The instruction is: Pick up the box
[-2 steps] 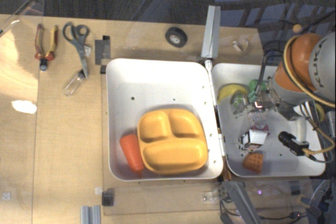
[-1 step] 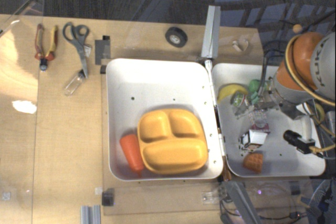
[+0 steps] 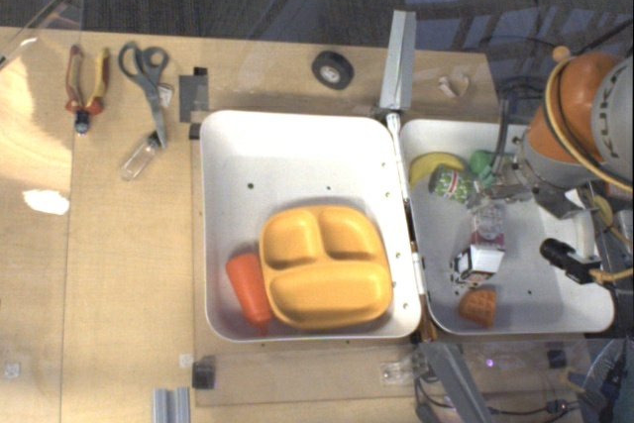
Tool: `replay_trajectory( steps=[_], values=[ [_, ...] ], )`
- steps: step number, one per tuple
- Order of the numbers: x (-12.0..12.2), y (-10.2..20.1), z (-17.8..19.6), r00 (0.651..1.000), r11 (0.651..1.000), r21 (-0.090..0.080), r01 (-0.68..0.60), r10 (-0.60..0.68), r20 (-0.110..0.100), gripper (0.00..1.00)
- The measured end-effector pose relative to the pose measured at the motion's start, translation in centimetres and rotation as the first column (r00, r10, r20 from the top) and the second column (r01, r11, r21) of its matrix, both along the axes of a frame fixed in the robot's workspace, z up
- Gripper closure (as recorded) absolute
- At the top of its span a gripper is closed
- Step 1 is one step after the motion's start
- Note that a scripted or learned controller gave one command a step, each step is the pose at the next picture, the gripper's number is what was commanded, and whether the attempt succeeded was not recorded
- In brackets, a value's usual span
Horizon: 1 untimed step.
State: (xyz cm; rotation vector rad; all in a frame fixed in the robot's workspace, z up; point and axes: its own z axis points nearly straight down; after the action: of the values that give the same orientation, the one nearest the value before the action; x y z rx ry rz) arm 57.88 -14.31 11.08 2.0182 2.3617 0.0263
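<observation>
White bins sit side by side on the wooden bench [image 3: 109, 312], 2 of them. The left bin [image 3: 297, 139] carries a yellow tray [image 3: 324, 264] with 3 compartments, near its front edge, and an orange carrot [image 3: 248, 289] touching the tray's left side, by the front-left corner.

The right bin [image 3: 555, 312] carries a yellow banana [image 3: 432, 165] at its back-left corner, a can [image 3: 452, 184] with red and green print just beside it, and something green [image 3: 481, 162] behind the can. A small white box [image 3: 480, 260] with dark edges lies left of the bin's middle, and a brown lump [image 3: 477, 305] lies near the front edge, just in front of the box.

The grey arm [image 3: 594, 129] with its orange band reaches over the right bin's back-right part. Its gripper [image 3: 492, 213] points down, just behind the box; I cannot tell its state, since it is blurred.

On the bench's back-left part lie pliers [image 3: 84, 86], scissors [image 3: 147, 74] and a tape roll [image 3: 333, 69].
</observation>
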Motion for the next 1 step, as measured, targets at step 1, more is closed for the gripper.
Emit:
replay_trajectory(
  steps=[1],
  values=[
    [1.47,-5.53,-0.83,0.931,0.931,-0.012,-0.365,0.365,-0.005,1.0]
  ],
)
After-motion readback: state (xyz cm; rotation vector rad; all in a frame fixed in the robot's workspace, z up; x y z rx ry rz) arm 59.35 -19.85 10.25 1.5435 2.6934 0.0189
